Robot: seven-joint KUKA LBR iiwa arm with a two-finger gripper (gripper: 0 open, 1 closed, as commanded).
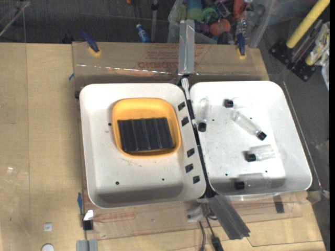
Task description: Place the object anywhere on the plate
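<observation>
Camera view puts the yellow square plate (145,109) in the left white bin (97,184), carrying a dark ribbed rectangular block (145,134). Several clear plastic vials with black caps (248,125) lie in the right white bin (293,177), well apart from it. I judge nothing placed yet; my gripper's state I cannot tell.

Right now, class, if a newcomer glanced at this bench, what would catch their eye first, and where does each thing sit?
First, the square orange plate in the left white bin, with a dark ribbed rectangular block lying on it. Next, several small clear plastic vials with black caps, scattered across the right white bin. Beyond the bins, a clear tub of colourful toys stands out.
</observation>
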